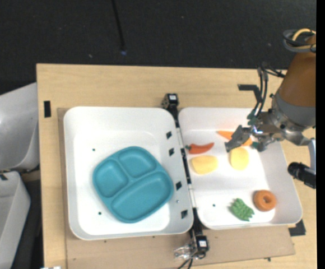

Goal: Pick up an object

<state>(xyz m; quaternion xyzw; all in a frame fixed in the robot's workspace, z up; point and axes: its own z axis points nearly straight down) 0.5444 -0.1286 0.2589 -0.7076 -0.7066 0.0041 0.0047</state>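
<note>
Tool [242,139] hangs low over the right bin [280,175], upper middle, arm coming in from the right. Dark fingers sit just above the pale yellow piece [239,159], an orange carrot-like piece [226,134] just left of them. Cannot tell if fingers are spread or closed; too dark and small, nothing visibly between them.

Likely target is the yellow piece, though the carrot piece is equally close, hard to say which. To do it well: centre over one item only, descend straight, close across the narrow side, lift clear before moving.

Other stuff in the right bin: red pepper-like piece [201,148] and second yellow piece [203,164] near the divider, green item [241,209] and orange ring-shaped item [264,200] near the front wall. Upper cluster is tight, risk of nudging neighbours. Open floor lies mid-bin and toward the right wall. Left bin [78,167] holds a blue sectioned plate [131,184]. Wooden surface [106,83] borders both.
</note>
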